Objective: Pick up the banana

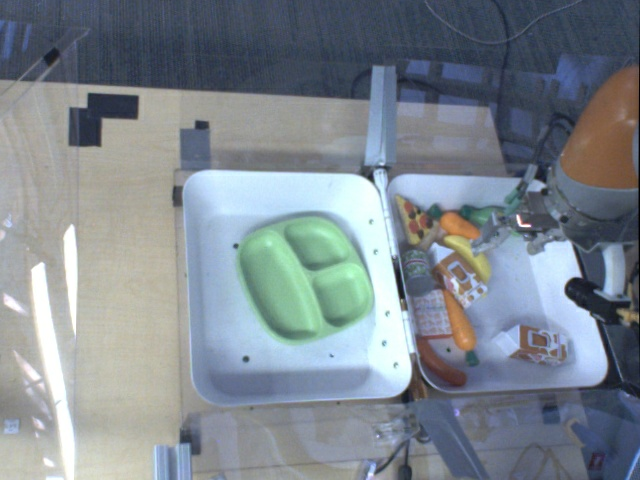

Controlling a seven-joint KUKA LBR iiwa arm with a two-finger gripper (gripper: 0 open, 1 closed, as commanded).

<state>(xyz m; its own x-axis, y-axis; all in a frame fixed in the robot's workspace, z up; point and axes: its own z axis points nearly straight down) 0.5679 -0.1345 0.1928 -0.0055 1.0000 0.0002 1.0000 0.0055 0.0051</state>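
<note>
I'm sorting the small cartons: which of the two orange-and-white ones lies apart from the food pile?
The carton near the right bin's front right corner, alone on bare floor. The other carton sits in the pile against the banana.

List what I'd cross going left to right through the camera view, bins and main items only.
Left bin → green divided plate inside it → right bin with the toy food pile, banana among it → small carton → gripper over the bin's upper right → arm's orange band.

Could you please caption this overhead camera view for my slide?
End effector reaches over the banana in the right bin; green tray in the left bin.
</note>
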